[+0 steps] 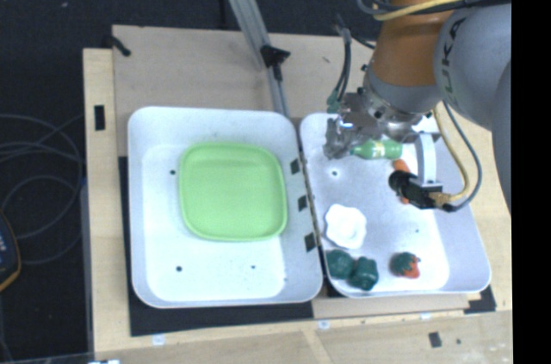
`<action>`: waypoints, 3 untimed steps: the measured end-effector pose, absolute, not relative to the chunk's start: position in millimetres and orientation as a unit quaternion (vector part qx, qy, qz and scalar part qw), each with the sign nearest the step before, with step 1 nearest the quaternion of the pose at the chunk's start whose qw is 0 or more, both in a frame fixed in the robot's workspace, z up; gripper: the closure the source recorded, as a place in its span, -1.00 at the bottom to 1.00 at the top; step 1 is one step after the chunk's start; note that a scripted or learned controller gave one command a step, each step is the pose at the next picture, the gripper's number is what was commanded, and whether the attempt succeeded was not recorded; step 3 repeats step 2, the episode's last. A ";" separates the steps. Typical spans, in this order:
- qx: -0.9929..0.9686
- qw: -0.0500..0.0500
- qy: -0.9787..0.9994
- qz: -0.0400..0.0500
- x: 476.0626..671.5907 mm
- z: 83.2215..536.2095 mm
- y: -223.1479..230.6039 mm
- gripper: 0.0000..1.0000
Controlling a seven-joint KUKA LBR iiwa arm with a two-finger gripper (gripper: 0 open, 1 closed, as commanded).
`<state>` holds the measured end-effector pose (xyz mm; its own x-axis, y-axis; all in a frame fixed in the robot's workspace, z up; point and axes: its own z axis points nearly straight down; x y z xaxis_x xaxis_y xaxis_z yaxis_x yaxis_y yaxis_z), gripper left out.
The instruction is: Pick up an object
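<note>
The gripper (344, 140) hangs at the upper part of the right bin (456, 255) — whether it is spread, I cannot tell — with a green bottle (377, 151) just right of it.

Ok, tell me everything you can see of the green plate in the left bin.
The green plate is a pale lime square with rounded corners and a slightly raised rim, and looks like smooth plastic. It lies flat, right side up, near the middle of the left bin, on the bin's white floor. Nothing rests on it and nothing else touches it. It looks bare and whole. The tool is over the right bin, well apart from it.
</note>
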<state>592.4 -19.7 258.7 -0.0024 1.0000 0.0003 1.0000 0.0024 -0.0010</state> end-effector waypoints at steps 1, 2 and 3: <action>-0.706 0.000 -0.708 0.000 606.1 243.2 34.8 1.00; -0.706 0.000 -0.708 0.000 631.7 233.8 77.1 1.00; -0.706 0.000 -0.708 0.000 631.7 233.8 77.1 1.00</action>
